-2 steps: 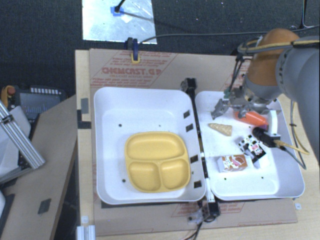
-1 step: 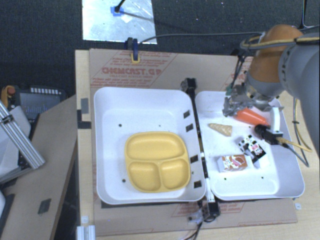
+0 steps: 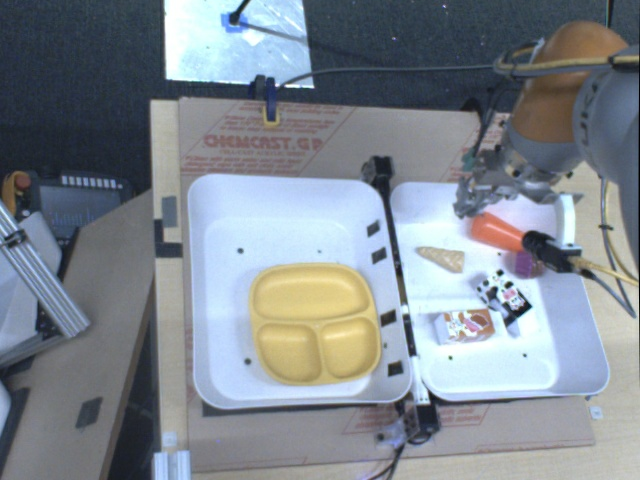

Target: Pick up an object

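My gripper [image 3: 473, 202] hangs over the back of the right bin [image 3: 570, 368], reaching in from the right under the orange wrist band. Just to its right and front lies an orange carrot-shaped object [image 3: 497, 231], close to the gripper's tip; whether they touch is unclear. A beige wedge [image 3: 441, 258] lies toward the bin's left side. A small purple piece [image 3: 523, 263] sits beside the orange object's front end. A black-and-white toy [image 3: 503, 296] and a small printed box [image 3: 466, 325] lie nearer the front.
The left bin [image 3: 220, 228] holds a yellow divided plate [image 3: 314, 321]. A black divider with clips [image 3: 392, 268] runs between the bins. Cables [image 3: 600, 268] trail along the right bin's right edge.
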`<state>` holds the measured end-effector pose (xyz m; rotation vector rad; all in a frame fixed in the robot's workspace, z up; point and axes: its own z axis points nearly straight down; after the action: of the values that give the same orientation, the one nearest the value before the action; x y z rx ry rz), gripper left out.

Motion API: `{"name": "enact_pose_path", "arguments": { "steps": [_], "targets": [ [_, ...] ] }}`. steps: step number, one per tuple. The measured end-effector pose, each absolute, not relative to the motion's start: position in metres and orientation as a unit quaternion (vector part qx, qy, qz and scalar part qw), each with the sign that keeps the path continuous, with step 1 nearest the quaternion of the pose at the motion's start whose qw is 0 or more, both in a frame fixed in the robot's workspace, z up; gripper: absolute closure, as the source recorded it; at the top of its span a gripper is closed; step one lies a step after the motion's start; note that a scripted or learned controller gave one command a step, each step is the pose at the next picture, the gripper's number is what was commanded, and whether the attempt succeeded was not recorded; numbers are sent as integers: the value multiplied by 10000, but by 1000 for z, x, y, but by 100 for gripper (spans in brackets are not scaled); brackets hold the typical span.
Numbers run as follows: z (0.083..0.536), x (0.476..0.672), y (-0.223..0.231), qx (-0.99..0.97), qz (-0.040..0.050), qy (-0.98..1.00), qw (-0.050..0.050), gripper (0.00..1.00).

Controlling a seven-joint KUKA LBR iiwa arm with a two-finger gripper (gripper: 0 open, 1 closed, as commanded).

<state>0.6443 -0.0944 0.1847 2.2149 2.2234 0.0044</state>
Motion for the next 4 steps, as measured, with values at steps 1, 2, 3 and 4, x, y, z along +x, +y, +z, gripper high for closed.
{"name": "enact_pose_path", "arguments": {
  "steps": [1,2,3,4],
  "targets": [
    [239,646,-95,7055,23,7087,30,100],
    [247,621,-45,7039,13,7102,1,100],
    [234,603,4,7040,-1,7102,-10,100],
    [238,567,49,7039,-1,7103,-11,100]
  ]
}}
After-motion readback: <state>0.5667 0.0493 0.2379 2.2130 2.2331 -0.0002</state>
